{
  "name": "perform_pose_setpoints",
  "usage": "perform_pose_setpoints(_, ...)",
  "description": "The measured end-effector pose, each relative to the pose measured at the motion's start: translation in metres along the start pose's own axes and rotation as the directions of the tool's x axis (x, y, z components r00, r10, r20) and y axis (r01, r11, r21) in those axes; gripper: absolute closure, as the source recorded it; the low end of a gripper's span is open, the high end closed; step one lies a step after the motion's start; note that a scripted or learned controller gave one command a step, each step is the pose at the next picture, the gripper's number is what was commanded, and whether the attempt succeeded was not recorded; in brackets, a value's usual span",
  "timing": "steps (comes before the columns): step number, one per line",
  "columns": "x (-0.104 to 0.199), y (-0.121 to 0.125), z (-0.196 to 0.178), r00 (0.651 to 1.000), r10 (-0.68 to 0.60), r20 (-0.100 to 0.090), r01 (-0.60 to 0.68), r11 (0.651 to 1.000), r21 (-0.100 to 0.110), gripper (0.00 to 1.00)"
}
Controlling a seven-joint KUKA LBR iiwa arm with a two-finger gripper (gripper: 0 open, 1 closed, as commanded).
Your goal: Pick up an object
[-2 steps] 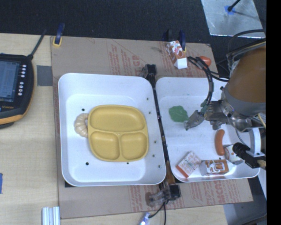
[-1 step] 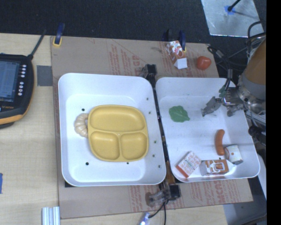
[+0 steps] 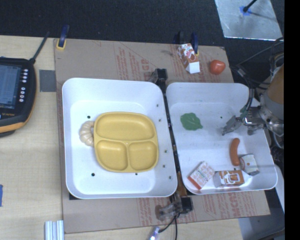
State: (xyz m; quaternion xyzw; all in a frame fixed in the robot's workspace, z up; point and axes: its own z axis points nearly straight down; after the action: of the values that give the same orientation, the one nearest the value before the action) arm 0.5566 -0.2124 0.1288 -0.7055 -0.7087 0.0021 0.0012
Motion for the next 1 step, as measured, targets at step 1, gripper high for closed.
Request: perform_pose_setpoints(1,0.0218,-0.0393,0.0378,1.000,-0.001,-0.002,0.001,1.000,0.000,0.00)
